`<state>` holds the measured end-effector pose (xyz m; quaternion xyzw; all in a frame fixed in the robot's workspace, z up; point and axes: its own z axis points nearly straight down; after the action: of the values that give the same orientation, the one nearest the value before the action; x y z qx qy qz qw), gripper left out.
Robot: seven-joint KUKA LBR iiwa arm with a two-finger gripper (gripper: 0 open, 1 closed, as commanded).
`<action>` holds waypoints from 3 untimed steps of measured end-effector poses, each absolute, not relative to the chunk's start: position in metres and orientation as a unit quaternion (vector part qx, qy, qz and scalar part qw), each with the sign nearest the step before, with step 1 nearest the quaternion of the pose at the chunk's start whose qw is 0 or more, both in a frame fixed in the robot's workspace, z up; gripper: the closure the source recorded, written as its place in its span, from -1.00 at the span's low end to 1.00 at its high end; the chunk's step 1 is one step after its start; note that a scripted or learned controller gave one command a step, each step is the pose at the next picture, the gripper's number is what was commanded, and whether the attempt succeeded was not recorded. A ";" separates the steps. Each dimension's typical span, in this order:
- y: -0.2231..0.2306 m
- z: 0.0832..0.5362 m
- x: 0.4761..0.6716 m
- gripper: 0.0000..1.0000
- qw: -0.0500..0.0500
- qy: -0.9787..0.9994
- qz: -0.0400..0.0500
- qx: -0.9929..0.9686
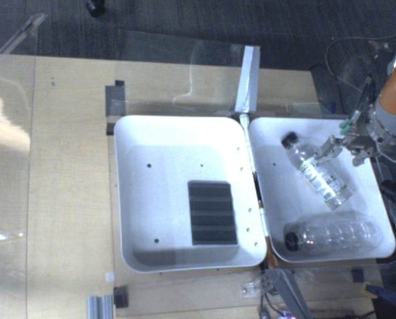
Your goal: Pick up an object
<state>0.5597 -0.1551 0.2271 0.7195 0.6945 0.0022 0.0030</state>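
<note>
Plainly, the worktop [58, 178] on the far left carries nothing of mine, so I start at the left bin [138, 151]. In it a black ribbed tray [212, 212] lies flat on the floor, nearer the bin's front right part, well apart from my reach. It sits square and low, which I judge would make it awkward to pinch from above.

Across the shared wall, the right bin [271, 178] holds two clear plastic bottles. The labelled bottle [314, 170] lies on its side at a slant, its dark cap toward the bin's back left and its body running toward the front right. Because it lies free in the middle of the floor, I judge it the readier target. The larger bottle [331, 236] rests lengthwise along the front wall with its cap to the left, so that wall would crowd any approach.

My tool [347, 145] hangs at the bin's right side, just beside the labelled bottle's middle, tilted in from the right. Whether it is wide or narrow I cannot tell: the metal parts blur together there, and I see nothing gripped. Both bottles are transparent, so their outlines fade against the white floor, and my arm [394, 98] is cut off at the frame's right edge.
</note>
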 end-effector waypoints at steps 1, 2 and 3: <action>-0.176 0.103 0.583 -1.00 0.004 0.732 0.003 0.681; -0.204 0.094 0.586 -1.00 0.005 0.753 0.004 0.658; -0.209 0.082 0.645 -1.00 -0.058 0.807 -0.025 0.587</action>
<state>0.6453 -0.2095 0.0825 0.5867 0.8074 -0.0245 -0.0576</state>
